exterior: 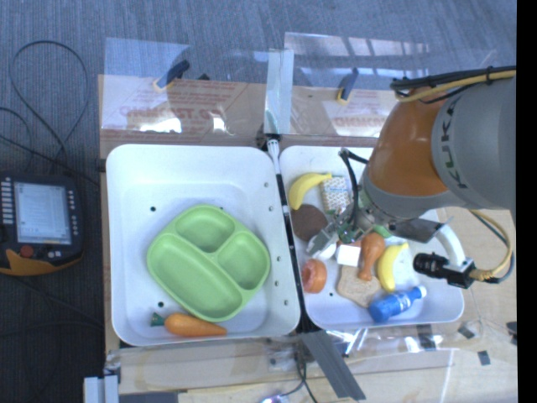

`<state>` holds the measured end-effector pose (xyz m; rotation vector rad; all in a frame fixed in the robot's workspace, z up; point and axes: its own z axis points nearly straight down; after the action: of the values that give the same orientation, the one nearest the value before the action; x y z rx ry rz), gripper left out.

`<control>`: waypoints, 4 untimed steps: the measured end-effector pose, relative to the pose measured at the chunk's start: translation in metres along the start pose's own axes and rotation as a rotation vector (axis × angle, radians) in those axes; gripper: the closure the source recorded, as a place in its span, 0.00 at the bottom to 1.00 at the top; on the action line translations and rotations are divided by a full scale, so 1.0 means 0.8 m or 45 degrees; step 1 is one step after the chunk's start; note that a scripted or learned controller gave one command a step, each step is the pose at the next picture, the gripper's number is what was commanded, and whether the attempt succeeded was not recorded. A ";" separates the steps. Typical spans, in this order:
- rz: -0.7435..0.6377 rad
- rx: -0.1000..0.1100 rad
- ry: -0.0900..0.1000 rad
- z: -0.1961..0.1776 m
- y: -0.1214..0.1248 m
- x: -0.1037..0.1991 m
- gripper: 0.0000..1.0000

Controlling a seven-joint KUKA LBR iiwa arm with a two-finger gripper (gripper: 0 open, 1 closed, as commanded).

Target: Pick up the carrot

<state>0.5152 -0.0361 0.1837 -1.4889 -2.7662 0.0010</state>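
The carrot, orange with a small green stub at its left end, lies flat in the left bin along the front wall, just below the green divided plate. My gripper hangs low over the middle-left of the right bin, among the toy foods there. It is well to the right of the carrot, across the wall between the bins. The grey and orange arm reaches in from the right and hides the back right part of that bin.
The right bin holds a banana, a brown round piece, a patterned box, a white cube, a drumstick, an orange fruit, a toast slice and a blue bottle.
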 end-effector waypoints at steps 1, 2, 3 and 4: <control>-0.089 -0.012 -0.013 -0.170 -0.020 -0.043 1.00; -0.377 0.001 -0.001 -0.116 -0.060 -0.021 1.00; -0.268 -0.007 -0.011 -0.244 -0.091 -0.070 1.00; -0.448 -0.002 -0.003 -0.217 -0.044 -0.005 1.00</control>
<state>0.4881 -0.0585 0.3574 -0.9829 -2.9867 0.0006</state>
